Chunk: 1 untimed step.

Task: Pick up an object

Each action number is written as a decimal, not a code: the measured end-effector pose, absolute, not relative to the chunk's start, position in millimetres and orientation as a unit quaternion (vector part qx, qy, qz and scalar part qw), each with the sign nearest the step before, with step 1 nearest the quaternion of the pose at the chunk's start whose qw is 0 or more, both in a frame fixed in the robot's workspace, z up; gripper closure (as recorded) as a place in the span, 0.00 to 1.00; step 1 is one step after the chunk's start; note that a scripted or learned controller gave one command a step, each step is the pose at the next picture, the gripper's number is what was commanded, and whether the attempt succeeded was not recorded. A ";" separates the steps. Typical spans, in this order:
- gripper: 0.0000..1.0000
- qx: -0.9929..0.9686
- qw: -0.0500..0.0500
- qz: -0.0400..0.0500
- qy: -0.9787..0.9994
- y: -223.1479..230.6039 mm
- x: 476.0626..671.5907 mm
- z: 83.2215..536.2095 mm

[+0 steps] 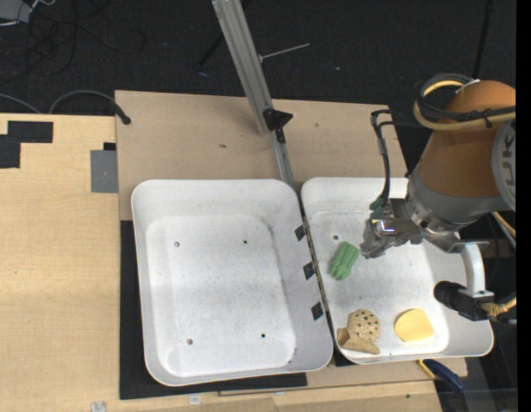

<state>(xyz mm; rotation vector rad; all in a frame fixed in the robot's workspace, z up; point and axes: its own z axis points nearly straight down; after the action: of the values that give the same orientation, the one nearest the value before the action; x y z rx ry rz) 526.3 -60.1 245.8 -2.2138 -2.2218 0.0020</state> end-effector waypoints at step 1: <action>1.00 -0.705 0.003 0.001 -0.709 2.7 522.8 239.6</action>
<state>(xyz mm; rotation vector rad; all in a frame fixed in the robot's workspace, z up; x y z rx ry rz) 522.8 2.7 239.6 -2.2111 -2.2233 0.0026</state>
